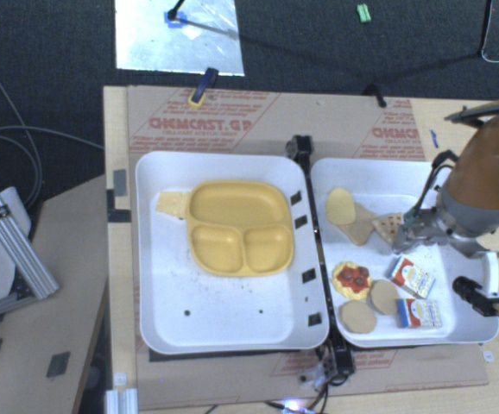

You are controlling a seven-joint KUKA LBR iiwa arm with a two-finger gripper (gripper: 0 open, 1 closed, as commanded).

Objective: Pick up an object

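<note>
Over the right bin (467, 333), the gripper (402, 229) is hanging low beside a perforated tan cracker (388, 225); whether its pincer is apart or together is impossible to tell.

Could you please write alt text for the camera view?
The gripper hangs low in the right bin among toy food pieces. The left bin holds a yellow tray.

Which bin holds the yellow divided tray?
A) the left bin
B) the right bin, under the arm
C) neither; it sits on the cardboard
A: the yellow divided tray lies inside the left bin, while the right bin holds the small food items.
</note>
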